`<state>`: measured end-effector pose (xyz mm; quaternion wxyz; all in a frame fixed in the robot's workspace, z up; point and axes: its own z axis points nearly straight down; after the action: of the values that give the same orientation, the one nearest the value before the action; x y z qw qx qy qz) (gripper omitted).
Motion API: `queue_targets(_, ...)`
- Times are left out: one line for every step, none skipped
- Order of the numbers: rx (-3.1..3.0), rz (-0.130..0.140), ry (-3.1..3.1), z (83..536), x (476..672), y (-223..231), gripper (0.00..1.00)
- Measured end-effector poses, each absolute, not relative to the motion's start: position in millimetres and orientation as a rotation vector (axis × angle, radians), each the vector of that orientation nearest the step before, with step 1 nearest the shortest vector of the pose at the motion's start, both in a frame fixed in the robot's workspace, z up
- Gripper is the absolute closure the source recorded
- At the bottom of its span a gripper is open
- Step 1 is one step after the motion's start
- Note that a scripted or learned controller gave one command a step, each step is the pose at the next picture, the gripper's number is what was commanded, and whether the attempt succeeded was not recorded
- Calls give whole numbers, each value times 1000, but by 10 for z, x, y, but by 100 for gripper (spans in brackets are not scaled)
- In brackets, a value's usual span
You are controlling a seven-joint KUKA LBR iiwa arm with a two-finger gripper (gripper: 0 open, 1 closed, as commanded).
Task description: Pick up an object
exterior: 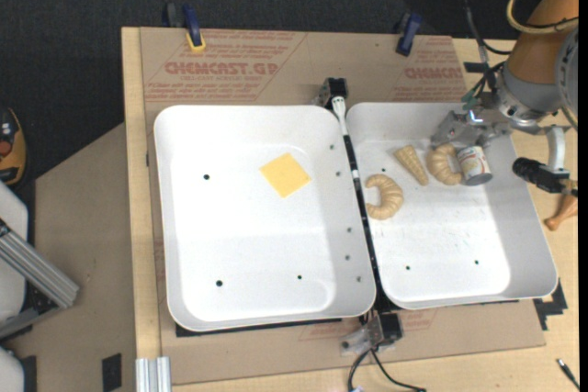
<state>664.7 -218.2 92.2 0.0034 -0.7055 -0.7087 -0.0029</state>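
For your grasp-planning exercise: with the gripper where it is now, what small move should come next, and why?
Probably lower the gripper a little onto the curved pastry just below it in the right bin. A small can touches that pastry's right side, so a straight descent seems safest.

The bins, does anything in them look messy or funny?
Nothing looks spilled or broken. The left bin holds one flat yellow square. In the right bin, three tan pastry-like pieces and a small can lie loosely, the can tipped on its side near the end effector.
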Motion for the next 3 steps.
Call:
queue_targets(-2205, -7, -2215, 873, 6680, -2169, 0)
queue_targets(-2204, -6, -2216, 860, 6678, -2162, 0)
queue_targets(-2204, -6, -2216, 860, 6678, -2162, 0)
